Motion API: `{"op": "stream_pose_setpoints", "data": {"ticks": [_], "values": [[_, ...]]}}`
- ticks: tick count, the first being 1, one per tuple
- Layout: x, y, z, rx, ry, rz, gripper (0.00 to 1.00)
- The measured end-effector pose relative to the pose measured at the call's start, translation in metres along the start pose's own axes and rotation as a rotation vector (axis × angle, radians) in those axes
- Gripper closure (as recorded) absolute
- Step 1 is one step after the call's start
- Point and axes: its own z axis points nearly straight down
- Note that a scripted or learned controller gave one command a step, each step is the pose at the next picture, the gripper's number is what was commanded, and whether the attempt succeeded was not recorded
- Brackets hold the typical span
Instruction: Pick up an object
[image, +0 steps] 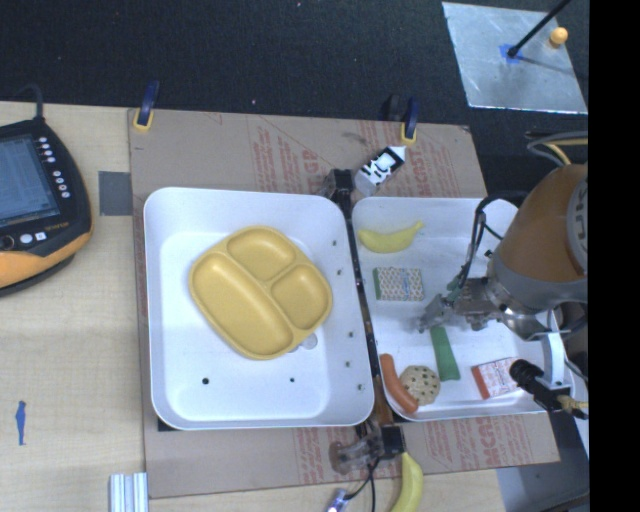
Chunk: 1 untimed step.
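Note:
In the right bin lie a yellow toy banana, a small speckled square pad, a green bar, a cookie, a red sausage and a red-and-white packet. My gripper hangs low over the middle of this bin, just above the upper end of the green bar and right of the speckled pad. The grey and orange arm behind it covers the bin's right side.
The left bin holds a yellow divided plate. A tablet-like pendant lies at the far left of the bench. Another banana lies outside the bins at the front edge. A black-and-white item sits behind the bins.

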Motion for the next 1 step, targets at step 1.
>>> {"op": "stream_pose_setpoints", "data": {"ticks": [1], "values": [[-0.0008,0.0008,-0.0102,-0.001,-0.001,-0.001,1.00]]}}
